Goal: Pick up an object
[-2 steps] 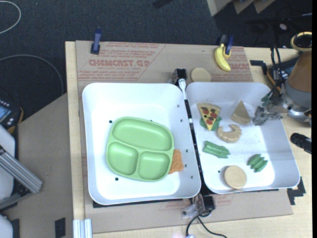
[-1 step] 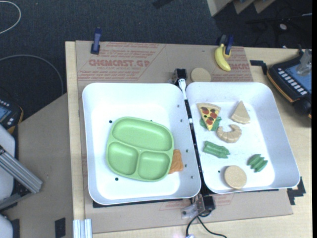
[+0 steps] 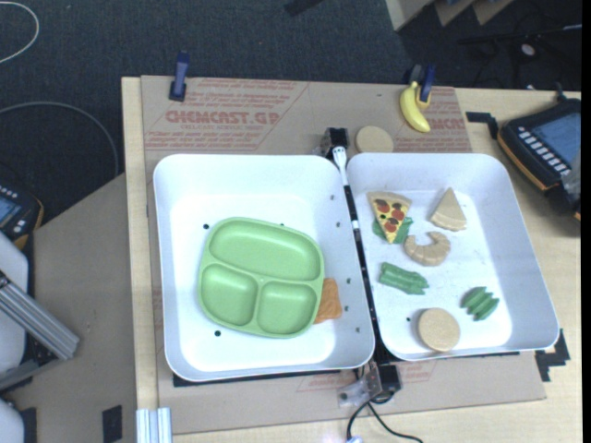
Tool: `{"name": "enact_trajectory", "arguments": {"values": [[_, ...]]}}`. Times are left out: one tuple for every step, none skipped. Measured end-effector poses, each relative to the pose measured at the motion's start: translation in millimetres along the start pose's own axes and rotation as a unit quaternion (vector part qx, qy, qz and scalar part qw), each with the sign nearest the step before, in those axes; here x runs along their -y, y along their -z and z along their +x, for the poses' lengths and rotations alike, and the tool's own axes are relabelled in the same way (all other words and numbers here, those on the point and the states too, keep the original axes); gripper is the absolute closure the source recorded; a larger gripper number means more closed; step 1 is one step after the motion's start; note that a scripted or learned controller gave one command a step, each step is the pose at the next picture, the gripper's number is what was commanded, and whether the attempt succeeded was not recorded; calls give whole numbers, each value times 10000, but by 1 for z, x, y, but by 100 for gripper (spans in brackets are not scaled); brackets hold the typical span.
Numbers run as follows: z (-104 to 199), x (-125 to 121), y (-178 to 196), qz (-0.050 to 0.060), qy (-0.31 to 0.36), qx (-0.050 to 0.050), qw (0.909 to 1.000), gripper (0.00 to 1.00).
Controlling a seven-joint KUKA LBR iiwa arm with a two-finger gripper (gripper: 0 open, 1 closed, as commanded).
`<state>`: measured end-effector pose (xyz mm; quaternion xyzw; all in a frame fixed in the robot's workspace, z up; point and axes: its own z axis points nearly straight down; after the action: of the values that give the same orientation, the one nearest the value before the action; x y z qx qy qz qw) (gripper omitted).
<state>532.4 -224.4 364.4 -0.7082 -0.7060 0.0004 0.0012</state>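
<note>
Camera view looks down on two white bins side by side, with the loose toy food gathered in the right bin (image 3: 517, 247). A pizza slice (image 3: 390, 214) lies near that bin's upper left, its red-dotted yellow face up, with a tan wedge like a piece of bread (image 3: 450, 211) to its right and well apart from it. Just below them sits a curled tan croissant-like piece (image 3: 428, 248), and lower left of that a green bean pod (image 3: 403, 278). A smaller green piece (image 3: 479, 303) lies toward the bin's lower right, and a round tan cookie-like disc (image 3: 438, 329) rests near the front wall. In the left bin (image 3: 175, 247) a light green divided plate (image 3: 261, 276) with three compartments takes up the middle, and an orange wedge (image 3: 328, 301) touches its right edge, partly tucked under it. Beyond the bins, on the cardboard-covered worktop (image 3: 231, 118), a tan disc (image 3: 374, 139) lies just behind the right bin, a yellow banana (image 3: 414, 109) sits beside a blue clamp (image 3: 426, 79), and a second blue clamp (image 3: 179, 76) stands at the far left corner.
</note>
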Motion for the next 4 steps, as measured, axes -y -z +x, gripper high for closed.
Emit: {"name": "enact_trajectory", "arguments": {"values": [[0,40,-59,21,2,-6,10000,100],[87,20,-149,33,58,-28,10000,100],[138,16,-55,-69,50,3,10000,100],[55,35,-166,46,-30,7,10000,100]]}}
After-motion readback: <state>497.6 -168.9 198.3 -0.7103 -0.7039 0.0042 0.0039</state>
